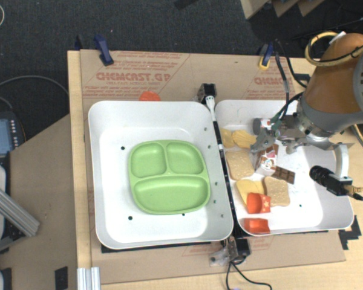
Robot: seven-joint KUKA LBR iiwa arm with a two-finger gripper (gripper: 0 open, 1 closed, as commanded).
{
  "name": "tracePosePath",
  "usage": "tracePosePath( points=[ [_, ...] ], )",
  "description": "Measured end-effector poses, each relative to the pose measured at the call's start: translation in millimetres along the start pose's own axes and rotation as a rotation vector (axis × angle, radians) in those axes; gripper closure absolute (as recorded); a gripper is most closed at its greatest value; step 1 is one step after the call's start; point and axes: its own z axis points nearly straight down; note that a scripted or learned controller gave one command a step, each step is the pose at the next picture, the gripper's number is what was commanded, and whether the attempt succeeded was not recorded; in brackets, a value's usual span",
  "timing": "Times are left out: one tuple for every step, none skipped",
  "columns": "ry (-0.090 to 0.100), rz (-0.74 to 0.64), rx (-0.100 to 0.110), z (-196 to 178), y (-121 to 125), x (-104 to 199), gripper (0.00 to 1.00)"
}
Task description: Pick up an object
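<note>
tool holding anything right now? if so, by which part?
Cannot be told. The tool sits low in the right bin, over the small red-and-white packet among the toy food, but no item is visibly between its fingers.

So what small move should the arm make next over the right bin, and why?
Probably a short descent straight down. The pincer hangs low in the right bin, over the small red-and-white packet, with bread slices and a brown bar close around it. Nothing visibly sits between its fingers.
</note>
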Motion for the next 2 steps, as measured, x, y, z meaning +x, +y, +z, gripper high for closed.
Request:
tracePosePath(
  points=[
    [-0.003, 0.005, -0.003, 102, 35, -25, 0.0],
    [-0.002, 0.003, -0.011, 86, 37, -24, 1.0]
  ],
)
